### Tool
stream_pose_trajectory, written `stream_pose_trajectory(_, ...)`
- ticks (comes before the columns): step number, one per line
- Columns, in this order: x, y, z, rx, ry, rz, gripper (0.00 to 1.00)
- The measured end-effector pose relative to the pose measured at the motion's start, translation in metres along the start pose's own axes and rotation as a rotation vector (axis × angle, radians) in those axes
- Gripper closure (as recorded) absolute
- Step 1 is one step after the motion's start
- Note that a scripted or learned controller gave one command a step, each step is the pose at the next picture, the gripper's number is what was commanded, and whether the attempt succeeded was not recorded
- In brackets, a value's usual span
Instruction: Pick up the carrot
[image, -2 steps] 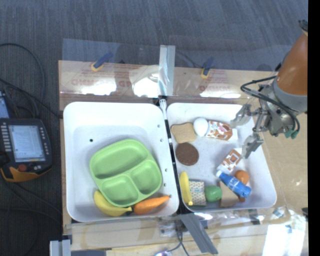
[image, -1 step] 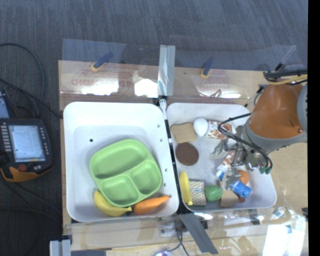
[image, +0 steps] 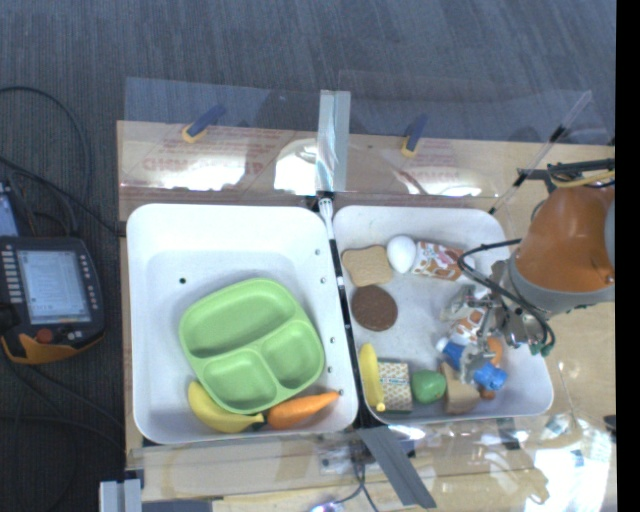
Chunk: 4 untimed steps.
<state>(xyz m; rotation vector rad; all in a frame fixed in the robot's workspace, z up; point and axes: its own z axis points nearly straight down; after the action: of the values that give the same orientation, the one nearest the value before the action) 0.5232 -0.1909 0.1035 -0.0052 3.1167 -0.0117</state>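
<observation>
You're at the approach step: the carrot (image: 303, 408) lies against the green divided plate's (image: 252, 343) near edge, well apart from the gripper (image: 487, 335), whose opening I cannot tell. Reach across next.

No text, brand or number is legible anywhere. Faint reddish lettering runs along the clear sheet (image: 200, 160) at the back of the worktop (image: 590, 400), too washed out to read. The printed packet (image: 437, 261) and handheld screen (image: 48, 283) show only blurred marks.

A wooden bench (image: 240, 160) bears two white bins (image: 160, 250) side by side.
</observation>
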Motion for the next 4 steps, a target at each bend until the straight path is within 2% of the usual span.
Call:
stream_pose_trajectory(1, -0.006, -0.003, 0.012, -0.004, 0.011, 0.176, 0.00)
stream_pose_trajectory(2, -0.010, 0.000, 0.000, -0.005, 0.004, 0.172, 1.00)
stream_pose_trajectory(3, 0.000, -0.034, -0.128, -0.004, 0.017, -0.044, 1.00)
stream_pose_trajectory(4, -0.003, -0.016, -0.207, -0.004, 0.013, 0.006, 1.00)
